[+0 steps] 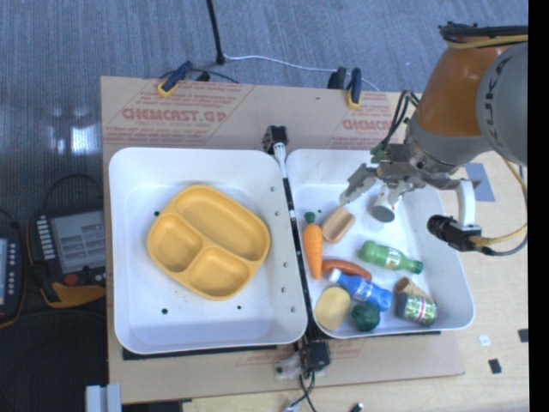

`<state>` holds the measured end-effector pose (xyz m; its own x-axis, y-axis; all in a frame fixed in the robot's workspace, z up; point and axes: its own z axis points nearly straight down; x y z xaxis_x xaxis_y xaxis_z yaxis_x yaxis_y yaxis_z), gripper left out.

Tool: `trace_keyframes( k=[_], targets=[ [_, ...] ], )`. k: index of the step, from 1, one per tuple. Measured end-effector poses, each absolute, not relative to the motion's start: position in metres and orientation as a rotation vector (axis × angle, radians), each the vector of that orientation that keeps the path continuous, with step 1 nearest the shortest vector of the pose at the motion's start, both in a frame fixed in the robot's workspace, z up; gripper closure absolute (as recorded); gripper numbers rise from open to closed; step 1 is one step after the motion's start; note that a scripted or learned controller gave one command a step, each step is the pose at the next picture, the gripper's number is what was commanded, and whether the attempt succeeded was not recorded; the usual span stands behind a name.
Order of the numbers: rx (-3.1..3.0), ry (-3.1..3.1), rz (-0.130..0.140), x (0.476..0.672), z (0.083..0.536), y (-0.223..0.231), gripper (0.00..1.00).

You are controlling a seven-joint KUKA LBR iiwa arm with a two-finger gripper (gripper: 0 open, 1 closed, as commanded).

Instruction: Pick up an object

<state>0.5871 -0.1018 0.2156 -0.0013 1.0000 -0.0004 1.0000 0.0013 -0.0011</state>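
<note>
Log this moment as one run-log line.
gripper: open, nothing held | position: above right bin, near hot dog bun | yellow tray: left bin

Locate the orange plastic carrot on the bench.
The orange plastic carrot lies in the right white bin, against its left wall, beside the tan bread roll and just above the red chilli.

Arm [480,84]: cut off by the frame's upper right edge, its base out of view.
Blue bottle [371,292]: partly covered by the red chilli [347,269] lying across it.
Can [418,308]: label too small to read.
Devices [73,239] at left edge: cropped, screens illegible.
Cable [213,24]: runs off the top.
</note>
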Motion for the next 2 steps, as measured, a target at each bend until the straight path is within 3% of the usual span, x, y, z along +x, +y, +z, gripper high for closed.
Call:
trace_keyframes(
  k=[1,2],
  targets=[
    [-2.221,-2.222,0.001,0.570,0.097,-0.103,0.00],
    [-2.240,-2.246,-0.026,0.529,0.094,-0.103,0.00]
  ],
)
